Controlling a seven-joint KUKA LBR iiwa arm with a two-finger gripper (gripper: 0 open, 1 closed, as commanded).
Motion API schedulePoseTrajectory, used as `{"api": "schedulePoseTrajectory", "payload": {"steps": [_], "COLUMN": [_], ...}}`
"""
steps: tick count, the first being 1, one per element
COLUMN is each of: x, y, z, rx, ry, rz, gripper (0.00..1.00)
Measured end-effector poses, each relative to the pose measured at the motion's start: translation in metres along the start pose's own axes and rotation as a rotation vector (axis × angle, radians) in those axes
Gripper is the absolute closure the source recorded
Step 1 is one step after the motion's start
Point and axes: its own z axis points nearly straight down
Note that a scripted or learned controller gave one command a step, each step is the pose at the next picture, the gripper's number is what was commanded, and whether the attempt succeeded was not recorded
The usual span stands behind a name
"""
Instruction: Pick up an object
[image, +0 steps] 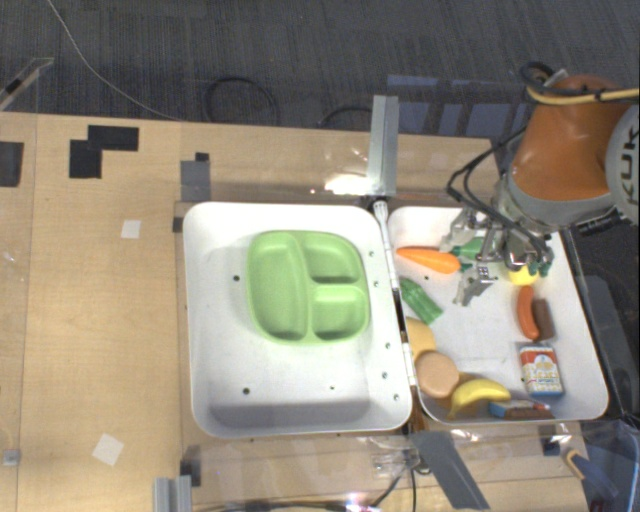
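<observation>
Camera view shows my end effector (487, 262) hovering in the right bin (590, 340), finger state indeterminate, nothing visibly gripped; carrot (428, 260) just beside it, hot dog (534, 314) near; pick outstanding.

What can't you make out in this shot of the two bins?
- Tool: its metal parts blur together in the camera view, so its grip is unclear.
- Yellow item: partly behind the tool, identity unclear.
- Carton: label too small to read.
- Blue item: partly hidden by the banana.
</observation>
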Motion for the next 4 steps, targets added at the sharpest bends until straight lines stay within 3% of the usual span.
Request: {"api": "schedulePoseTrajectory", "payload": {"steps": [1,2,3,4], "x": [-0.053,-0.002,-0.009,0.022], "y": [-0.013,-0.019,0.002,0.0], "z": [0.1,0.1,0.1,0.099], "rx": [0.001,0.0,0.0,-0.001], "ry": [-0.008,-0.004,-0.006,-0.007], "rz": [-0.132,-0.007,0.03,0.132], "gripper": [0.0,0.0,0.0,0.0]}}
